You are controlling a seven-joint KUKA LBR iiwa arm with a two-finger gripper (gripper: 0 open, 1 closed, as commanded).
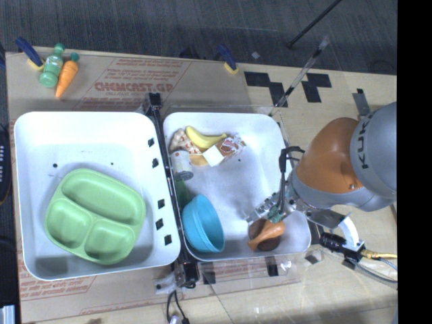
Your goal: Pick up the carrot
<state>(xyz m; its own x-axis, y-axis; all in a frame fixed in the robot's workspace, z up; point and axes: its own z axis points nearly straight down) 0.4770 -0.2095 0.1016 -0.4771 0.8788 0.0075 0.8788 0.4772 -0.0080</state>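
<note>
An orange carrot lies in the front right corner of the right bin, partly on top of a dark brown item. Its green top points up and right, under my gripper. The gripper comes down from the grey and orange arm and sits right at the carrot's leafy end, touching or nearly touching it. A second toy carrot lies outside the bins on the cardboard at the far left, beside a green bottle.
The right bin also holds a blue bowl at the front left, a banana and packets at the back, and a small can. The left bin holds a green divided plate.
</note>
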